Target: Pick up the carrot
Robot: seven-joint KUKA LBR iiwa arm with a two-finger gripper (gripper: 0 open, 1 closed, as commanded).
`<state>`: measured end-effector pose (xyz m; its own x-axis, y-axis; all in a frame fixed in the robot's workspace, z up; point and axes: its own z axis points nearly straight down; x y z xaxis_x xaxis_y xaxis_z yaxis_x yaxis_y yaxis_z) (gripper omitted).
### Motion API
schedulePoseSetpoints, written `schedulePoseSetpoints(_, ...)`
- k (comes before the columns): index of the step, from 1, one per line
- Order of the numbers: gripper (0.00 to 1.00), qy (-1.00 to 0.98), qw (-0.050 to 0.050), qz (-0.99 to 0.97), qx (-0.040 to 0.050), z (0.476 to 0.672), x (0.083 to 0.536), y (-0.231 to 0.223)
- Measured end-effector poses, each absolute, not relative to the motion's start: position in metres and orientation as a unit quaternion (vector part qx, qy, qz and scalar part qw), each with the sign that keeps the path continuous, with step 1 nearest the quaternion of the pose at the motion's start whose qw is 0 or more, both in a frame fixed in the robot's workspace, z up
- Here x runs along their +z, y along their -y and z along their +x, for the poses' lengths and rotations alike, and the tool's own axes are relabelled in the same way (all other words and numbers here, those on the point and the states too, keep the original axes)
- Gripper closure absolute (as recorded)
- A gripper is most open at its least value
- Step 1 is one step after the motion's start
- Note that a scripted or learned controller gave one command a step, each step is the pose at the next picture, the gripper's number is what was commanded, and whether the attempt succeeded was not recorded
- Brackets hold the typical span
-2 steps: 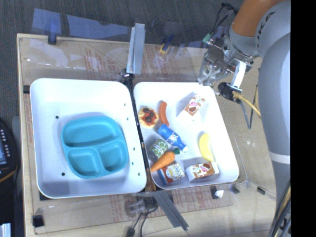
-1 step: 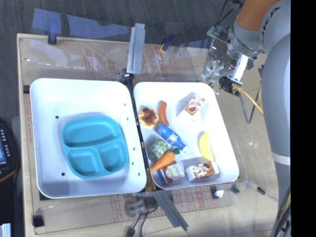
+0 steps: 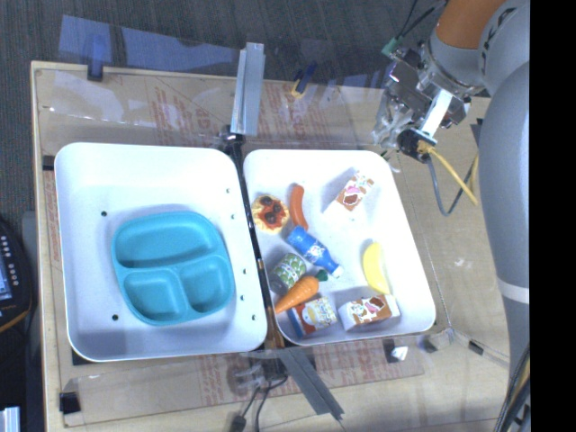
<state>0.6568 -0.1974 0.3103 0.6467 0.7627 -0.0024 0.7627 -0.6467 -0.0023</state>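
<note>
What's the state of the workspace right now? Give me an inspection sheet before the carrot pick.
surface: bench bears left bin and right bin, side by side.
job's things: carrot lies in the right bin's near left part, beside a green can.
clutter: pizza, sausage, bottle, banana, far carton, near carton and box in the right bin; blue tray in the left bin.
grippers: gripper above the right bin's far right corner, apart from the carrot.
cables: dark cable off the bench's near edge.
surroundings: dark carpet; metal post behind the bins.
</note>
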Motion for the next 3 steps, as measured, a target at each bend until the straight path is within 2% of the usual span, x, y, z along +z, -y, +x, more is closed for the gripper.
schedulePoseSetpoints(1,1.0,0.304,0.0,-0.953,0.001,0.643,0.326,0.203)
schedulePoseSetpoints(2,1.0,0.35,0.002,-0.937,0.0021,0.641,0.298,0.208)
schedulePoseSetpoints(3,1.0,0.206,0.001,-0.979,0.0012,0.639,0.33,0.198)
